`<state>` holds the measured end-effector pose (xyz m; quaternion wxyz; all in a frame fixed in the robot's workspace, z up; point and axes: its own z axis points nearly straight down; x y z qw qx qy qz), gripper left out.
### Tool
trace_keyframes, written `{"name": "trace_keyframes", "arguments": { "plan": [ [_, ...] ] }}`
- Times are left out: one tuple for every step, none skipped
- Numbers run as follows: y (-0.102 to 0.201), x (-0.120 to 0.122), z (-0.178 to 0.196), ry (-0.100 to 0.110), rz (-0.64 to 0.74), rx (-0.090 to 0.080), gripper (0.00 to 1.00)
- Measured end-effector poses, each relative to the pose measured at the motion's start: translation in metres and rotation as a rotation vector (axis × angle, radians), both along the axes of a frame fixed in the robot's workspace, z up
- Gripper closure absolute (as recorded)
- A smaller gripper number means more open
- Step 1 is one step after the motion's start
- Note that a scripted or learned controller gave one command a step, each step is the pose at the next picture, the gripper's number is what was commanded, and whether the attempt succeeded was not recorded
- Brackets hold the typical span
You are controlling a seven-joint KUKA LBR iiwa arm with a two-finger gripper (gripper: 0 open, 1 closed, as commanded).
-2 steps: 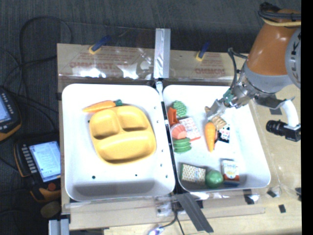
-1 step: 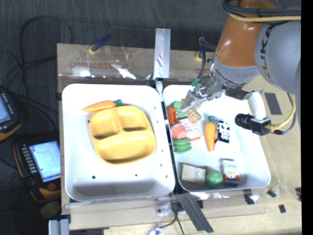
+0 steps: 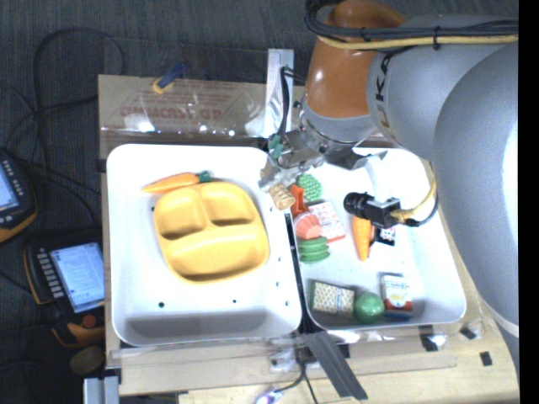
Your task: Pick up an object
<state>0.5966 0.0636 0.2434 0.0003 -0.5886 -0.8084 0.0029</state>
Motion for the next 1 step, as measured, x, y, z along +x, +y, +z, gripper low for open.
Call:
{"name": "trace_keyframes", "arguments": {
  "plan": [
    [-0.0009,-0.0882,-0.062,0.002,-0.072,0.002,1.0]
  ]
}}
